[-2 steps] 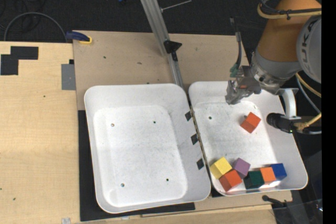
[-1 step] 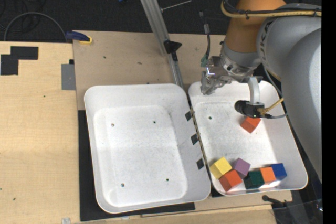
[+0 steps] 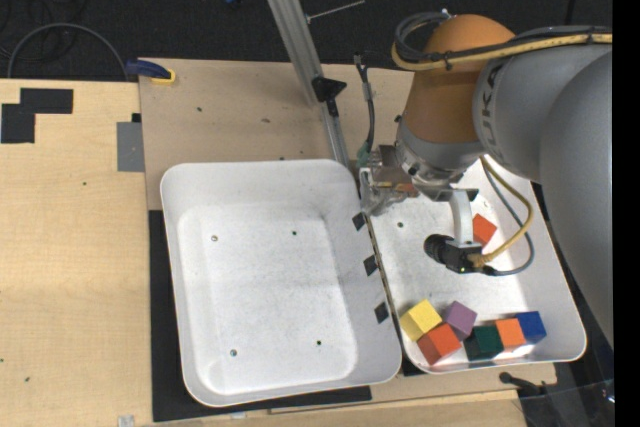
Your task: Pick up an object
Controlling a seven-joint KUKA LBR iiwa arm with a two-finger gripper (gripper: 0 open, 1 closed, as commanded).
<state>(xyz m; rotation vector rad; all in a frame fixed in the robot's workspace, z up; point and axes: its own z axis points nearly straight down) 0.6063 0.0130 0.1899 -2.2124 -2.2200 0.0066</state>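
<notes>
Several small blocks lie at the near end of the right bin: a yellow one, a purple one, a red-orange one, a dark green one, an orange one and a blue one. Another orange block sits further back, partly behind the arm's cable. The grey arm with its orange band hangs over the far part of the right bin. Its gripper sits low near the bin's far left corner, beside the divider between the bins.
The left bin lies beside the right one. A slanted metal rail runs from the back down to the bins' junction. Black clips line the shared edge. A black cable plug hangs above the right bin floor.
</notes>
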